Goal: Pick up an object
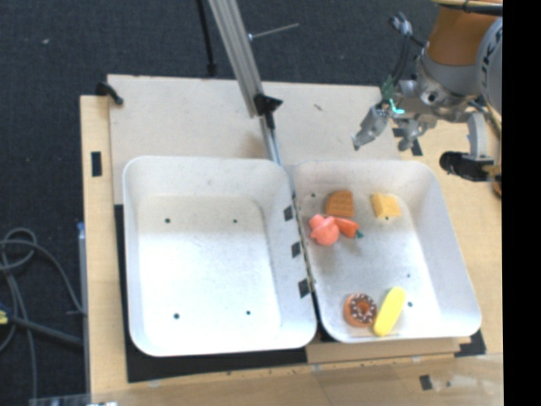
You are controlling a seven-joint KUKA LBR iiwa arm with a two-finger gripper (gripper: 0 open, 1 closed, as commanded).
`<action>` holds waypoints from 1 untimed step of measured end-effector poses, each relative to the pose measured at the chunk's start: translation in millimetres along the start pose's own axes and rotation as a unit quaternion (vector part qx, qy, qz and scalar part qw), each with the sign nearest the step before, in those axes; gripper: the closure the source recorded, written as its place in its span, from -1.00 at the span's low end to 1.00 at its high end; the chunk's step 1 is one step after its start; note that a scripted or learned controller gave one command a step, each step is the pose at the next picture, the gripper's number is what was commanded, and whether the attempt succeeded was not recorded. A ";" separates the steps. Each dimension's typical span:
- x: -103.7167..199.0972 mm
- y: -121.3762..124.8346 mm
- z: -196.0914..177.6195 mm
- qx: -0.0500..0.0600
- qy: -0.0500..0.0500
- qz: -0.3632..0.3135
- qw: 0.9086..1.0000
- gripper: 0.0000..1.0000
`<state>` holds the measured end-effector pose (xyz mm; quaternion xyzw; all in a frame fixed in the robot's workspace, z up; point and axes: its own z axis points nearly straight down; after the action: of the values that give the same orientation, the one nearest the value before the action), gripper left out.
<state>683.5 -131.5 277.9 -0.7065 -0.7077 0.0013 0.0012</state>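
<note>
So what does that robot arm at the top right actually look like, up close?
The arm is a rounded grey body with a broad orange band above the wrist. Below that sits a cluster of small grey metal parts with a tiny green light, ending in the two-finger gripper, whose thin grey and dark fingers look like little tongs. A thin cable loops beside the wrist.

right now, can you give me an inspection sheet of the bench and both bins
surface: wooden bench bearing left bin and right bin, side by side.
job's things: in the right bin, a pink toy touching an orange piece, a brown block, a yellow block, a doughnut beside a yellow banana.
clutter: nothing seen.
grippers: hand above the bench, beyond the right bin's far rim, holding nothing.
cables: grey cables on the floor at left.
surroundings: dark carpet; slanted metal post.
</note>
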 end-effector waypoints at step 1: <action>-0.6 0.6 -3.3 -0.002 -0.001 -0.001 1.000 -1.00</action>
<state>684.1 -132.0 281.1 -0.7058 -0.7084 0.0007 -0.0013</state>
